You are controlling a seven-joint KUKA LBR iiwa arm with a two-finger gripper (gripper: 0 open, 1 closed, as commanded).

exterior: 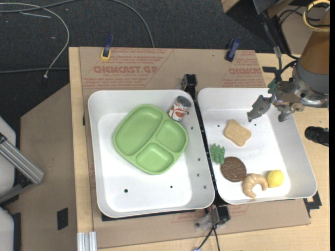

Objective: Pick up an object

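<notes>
Two smooth white plastic bins (104,192) are set on matt brown cardboard (157,61). A glossy green plastic plate (150,138) and a shiny can (179,109) are seen.

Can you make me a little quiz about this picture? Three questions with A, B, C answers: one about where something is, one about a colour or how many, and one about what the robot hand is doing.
1. Where is the small can?
A. In the left bin, by the green plate's far edge
B. In the right bin, beside the lemon
C. On the floor

2. How many food items lie in the right bin?
A. Two
B. Five
C. Eight

3. What is the gripper doing?
A. Holding the croissant
B. Holding the can
C. Fingers spread, with nothing between them

Answers:
1. A, the can sits by the green plate in the left bin.
2. B, there are a bread slice, a green sprig, a brown cookie, a croissant and a lemon.
3. C, its fingers stand apart over the right bin, above the bread slice.
</notes>
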